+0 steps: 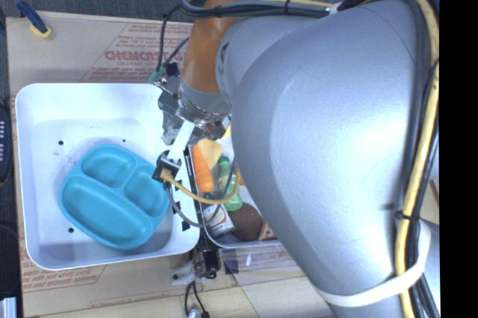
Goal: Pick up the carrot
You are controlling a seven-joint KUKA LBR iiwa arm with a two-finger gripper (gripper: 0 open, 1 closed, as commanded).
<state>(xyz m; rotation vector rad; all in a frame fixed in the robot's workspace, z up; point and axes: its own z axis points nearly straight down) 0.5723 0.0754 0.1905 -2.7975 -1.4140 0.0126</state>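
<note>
Orange carrot (202, 170): lies lengthwise in the right bin (190, 228), close to the wall it shares with the left bin, just under the wrist.
Neighbours: a pale yellow piece (210, 151) touches its far end; a green item (226, 182) sits just to its right; a brown rounded thing (246, 222) lies nearer the near edge.
Gripper (173, 131): hangs over the shared wall, just left of the carrot; fingers' state cannot be told.
Arm (321, 130): grey bulk with an orange band (200, 48), covering most of the right bin.
Left bin (45, 107): holds a blue divided tray (112, 193).
Counter (112, 48): brown printed cardboard beneath both bins.
</note>
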